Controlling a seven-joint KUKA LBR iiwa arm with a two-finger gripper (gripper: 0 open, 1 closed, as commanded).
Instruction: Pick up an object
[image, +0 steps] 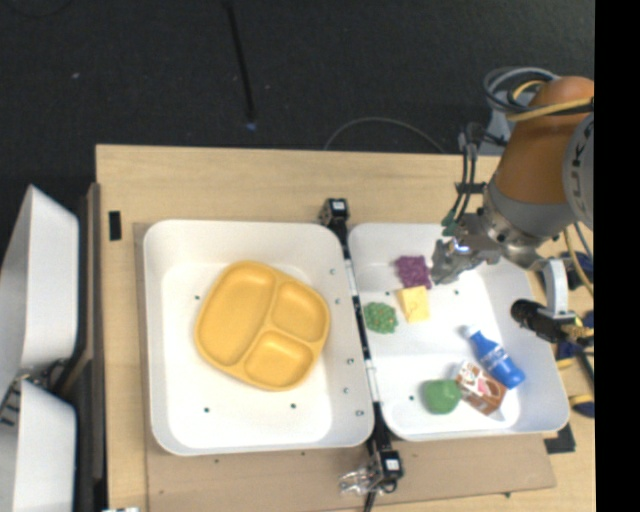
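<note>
End effector (448, 258): low in right bin (530, 400), just beside purple object (411, 269); finger spacing not discernible. Yellow block (414, 304) touching purple object, green object (380, 318) near. Likely risk: crowding, causing a nudge or double grab.

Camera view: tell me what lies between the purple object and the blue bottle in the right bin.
In the camera view, the yellow block sits just below the purple object; from there to the blue bottle the stretch is bare white floor of the right bin.
</note>
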